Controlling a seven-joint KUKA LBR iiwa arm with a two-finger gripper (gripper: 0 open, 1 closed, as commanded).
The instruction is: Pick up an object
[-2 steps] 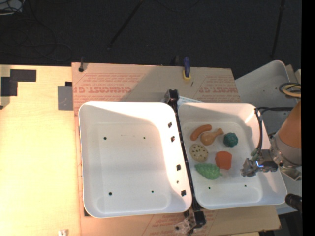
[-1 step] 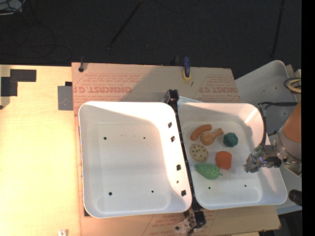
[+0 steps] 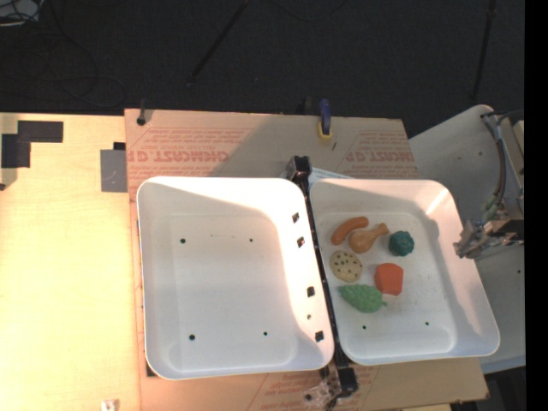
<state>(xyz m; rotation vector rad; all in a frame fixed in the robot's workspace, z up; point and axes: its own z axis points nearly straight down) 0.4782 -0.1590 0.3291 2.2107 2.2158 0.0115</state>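
— Bins, left to right?
— Left bin [image 3: 223,349], then right bin [image 3: 428,349] containing a sausage [image 3: 348,229], drumstick [image 3: 366,238], cookie [image 3: 346,265], green leaf [image 3: 363,297], red block [image 3: 389,278] and teal lump [image 3: 402,244].
— Gripper?
— Gripper [image 3: 479,240] stood beyond the right rim; grip state undetermined.

Arm [image 3: 505,178] showing at right edge: thin pale-grey metal struts with dark cables running down alongside. Lower end [image 3: 484,236] looking like a small cluster of grey metal parts, detail blurring.
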